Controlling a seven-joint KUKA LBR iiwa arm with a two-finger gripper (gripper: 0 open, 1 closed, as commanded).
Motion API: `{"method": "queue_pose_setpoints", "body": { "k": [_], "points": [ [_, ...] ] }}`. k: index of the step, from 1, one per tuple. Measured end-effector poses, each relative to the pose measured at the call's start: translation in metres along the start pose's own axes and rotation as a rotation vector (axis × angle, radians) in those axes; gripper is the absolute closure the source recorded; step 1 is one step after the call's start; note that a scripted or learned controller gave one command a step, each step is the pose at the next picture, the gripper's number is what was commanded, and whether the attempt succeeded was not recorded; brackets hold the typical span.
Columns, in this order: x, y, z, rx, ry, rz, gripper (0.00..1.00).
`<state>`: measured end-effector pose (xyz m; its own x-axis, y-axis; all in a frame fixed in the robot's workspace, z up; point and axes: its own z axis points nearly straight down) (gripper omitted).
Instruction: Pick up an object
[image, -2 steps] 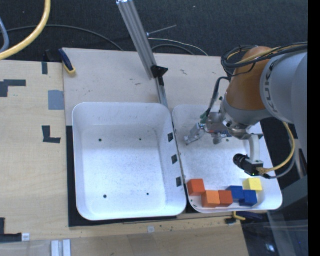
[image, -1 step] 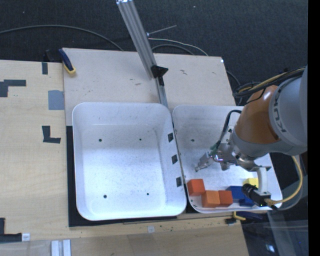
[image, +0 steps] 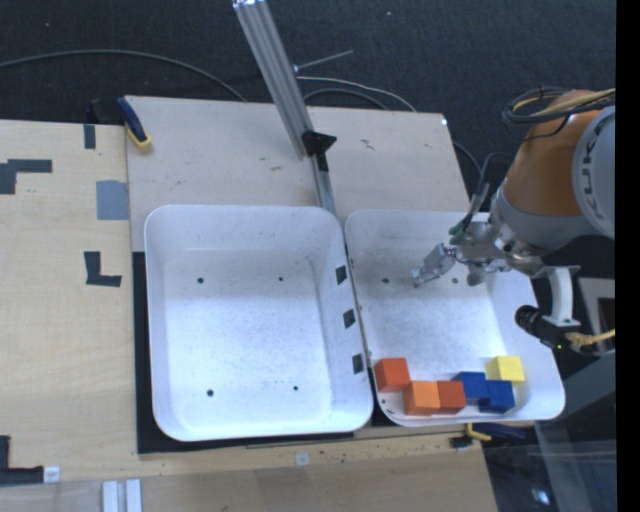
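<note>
Distance is the chief hazard: the gripper is seen over the upper middle of the right bin, while the blocks are gathered well apart from it along the near wall of that bin. Whether the gripper is open or closed cannot be told at this size; nothing is seen held in it.

A descent made from the present spot would most likely close on bare bin floor. Should the cluster be approached instead, trouble could be expected from the crowding: the orange-red block is set just beside a lighter orange block and a darker orange block, and these appear to touch one another. The blue blocks are pressed close to them, and the yellow block seems to rest partly on or against the blue ones, though which cannot be settled. A neighbour could be nudged, or two blocks pinched together, and the sloped wall close behind could obstruct the approach.

The blocks are small, square-edged and plainly coloured, seemingly rigid, with flat faces that should be gripped well if one is taken alone. The left bin holds none of them, and a blue-and-yellow tool is left on the bench.
</note>
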<state>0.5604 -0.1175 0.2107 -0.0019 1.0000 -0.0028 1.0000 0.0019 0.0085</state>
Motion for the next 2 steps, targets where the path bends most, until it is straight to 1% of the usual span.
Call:
{"method": "queue_pose_setpoints", "body": {
  "k": [1,2],
  "points": [
    [0.002,0.032,-0.088,0.0,0.0,-0.001,0.0],
    [0.016,0.018,0.061,0.019,0.004,0.001,0.0]
  ]
}}
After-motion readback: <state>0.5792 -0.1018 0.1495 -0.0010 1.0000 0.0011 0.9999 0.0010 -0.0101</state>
